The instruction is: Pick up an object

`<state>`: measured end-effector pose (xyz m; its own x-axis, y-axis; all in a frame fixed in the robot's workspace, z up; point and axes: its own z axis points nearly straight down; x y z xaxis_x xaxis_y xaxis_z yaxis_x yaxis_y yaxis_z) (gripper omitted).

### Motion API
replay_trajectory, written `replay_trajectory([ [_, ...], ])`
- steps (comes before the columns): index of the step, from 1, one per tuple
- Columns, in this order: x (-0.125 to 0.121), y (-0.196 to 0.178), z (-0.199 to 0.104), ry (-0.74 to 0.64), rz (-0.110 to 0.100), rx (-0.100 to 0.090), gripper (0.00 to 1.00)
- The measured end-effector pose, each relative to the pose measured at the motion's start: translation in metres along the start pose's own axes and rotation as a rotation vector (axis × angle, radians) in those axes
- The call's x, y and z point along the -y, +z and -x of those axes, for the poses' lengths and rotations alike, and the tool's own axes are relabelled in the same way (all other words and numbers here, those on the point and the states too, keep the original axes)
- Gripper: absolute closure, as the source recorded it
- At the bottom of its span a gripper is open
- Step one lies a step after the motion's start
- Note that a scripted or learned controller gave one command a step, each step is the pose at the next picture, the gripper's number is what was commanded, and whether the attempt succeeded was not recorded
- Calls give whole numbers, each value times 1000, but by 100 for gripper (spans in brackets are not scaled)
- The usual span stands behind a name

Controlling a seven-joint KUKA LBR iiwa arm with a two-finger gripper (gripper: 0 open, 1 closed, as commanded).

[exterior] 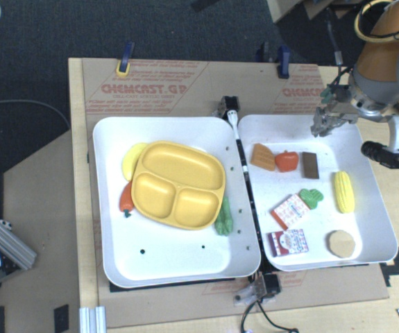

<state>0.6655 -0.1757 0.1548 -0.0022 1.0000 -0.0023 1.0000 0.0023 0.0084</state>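
Objects for picking lie in the right bin (370,164), spread over its floor. Along the far side, from left to right, sit a brown wedge (262,156), a red tomato (286,161) touching it, and a dark brown block (310,165) just beside the tomato. A yellow corn cob (343,191) lies by the right wall, its length running near to far. A green piece (311,198) sits mid-bin, touching the corner of a red-and-white box (290,210). Nearer lies a second red-and-white packet (287,242), and a round tan biscuit (341,243) rests in the near right corner.

The gripper (322,127) hangs over the far right part of this bin, above bare white floor, apart from every object; the dark block and tomato are the closest to it. Whether it is open or closed cannot be told at this size and angle. The grey arm (381,61) with its orange band enters from the far right.

The left bin (109,186) holds a yellow divided tray (177,184) with three compartments. A yellow piece (131,159) pokes out at the tray's far left edge, a red pepper (126,198) lies against its left side, and a green vegetable (224,217) lies at its near right edge.
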Motion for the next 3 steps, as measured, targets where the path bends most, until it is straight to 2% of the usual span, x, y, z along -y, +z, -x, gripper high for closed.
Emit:
replay_trajectory([
  [1,1,-48,-7,0,0,0,100],
  [2,0,-73,-7,1,-2,0,100],
  [3,0,-63,-63,-4,-10,-5,100],
])
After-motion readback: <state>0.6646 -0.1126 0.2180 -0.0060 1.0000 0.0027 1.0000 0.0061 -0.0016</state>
